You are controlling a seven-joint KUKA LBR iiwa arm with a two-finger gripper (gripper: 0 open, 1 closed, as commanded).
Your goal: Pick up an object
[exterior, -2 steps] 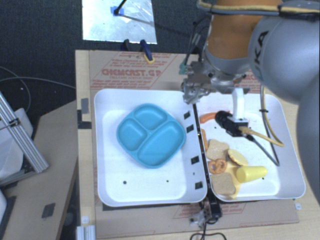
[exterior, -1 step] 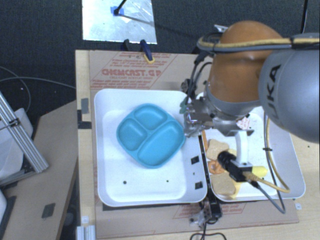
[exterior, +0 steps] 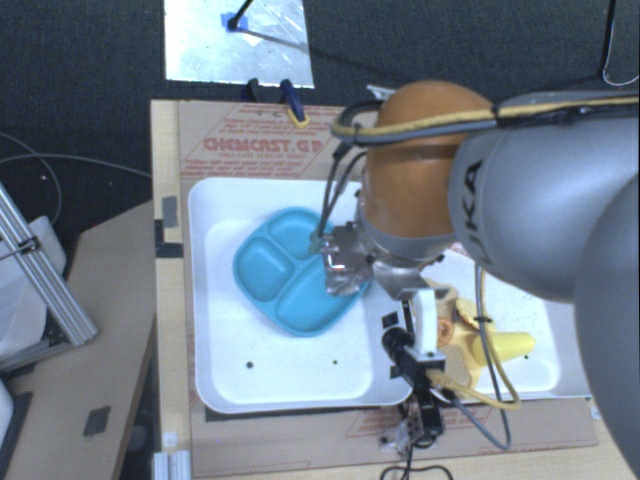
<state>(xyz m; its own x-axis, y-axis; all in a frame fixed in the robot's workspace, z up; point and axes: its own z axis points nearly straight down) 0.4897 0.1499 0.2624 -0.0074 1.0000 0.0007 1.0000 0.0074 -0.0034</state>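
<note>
White bin (exterior: 290,373) on cardboard-covered table (exterior: 240,133), dark carpet (exterior: 80,68) around. Blue plate (exterior: 285,273) inside; gripper (exterior: 342,268) at its right edge, whether open or closed unreadable.

The arm (exterior: 545,203) is a broad, smooth grey casing with dark letters (exterior: 470,183) printed on its side. Next comes a rounded, glossy orange band (exterior: 425,163), with thin dark cables (exterior: 333,183) running over and beside it. Below it is a silver ring (exterior: 400,246), then the small metal tool (exterior: 342,268).

blue plate (exterior: 283,273) mid left bin (exterior: 213,383), floor below free
</note>
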